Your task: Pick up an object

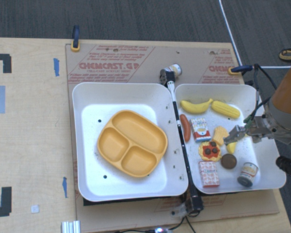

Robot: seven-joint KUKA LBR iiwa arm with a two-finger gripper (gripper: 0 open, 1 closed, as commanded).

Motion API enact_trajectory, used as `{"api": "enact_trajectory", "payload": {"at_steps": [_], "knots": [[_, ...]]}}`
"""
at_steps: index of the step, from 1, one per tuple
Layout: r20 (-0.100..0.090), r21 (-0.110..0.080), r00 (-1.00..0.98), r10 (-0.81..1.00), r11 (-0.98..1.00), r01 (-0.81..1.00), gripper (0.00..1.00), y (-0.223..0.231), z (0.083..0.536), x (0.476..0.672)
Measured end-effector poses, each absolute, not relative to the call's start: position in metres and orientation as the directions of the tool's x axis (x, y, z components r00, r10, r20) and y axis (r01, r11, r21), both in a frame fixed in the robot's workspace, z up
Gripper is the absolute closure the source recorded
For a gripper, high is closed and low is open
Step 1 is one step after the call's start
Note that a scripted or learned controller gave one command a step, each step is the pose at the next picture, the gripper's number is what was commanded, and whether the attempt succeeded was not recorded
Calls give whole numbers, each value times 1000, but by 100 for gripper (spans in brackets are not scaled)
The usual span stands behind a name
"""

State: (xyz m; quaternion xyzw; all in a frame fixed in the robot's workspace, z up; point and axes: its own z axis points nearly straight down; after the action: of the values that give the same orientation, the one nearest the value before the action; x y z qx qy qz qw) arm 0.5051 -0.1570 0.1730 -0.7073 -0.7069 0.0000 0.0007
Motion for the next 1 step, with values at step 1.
{"api": "enact_trajectory", "payload": {"at_steps": [1], "knots": [[1, 2, -1, 1000, 1, 1000, 0, -103, 86, 497]]}}
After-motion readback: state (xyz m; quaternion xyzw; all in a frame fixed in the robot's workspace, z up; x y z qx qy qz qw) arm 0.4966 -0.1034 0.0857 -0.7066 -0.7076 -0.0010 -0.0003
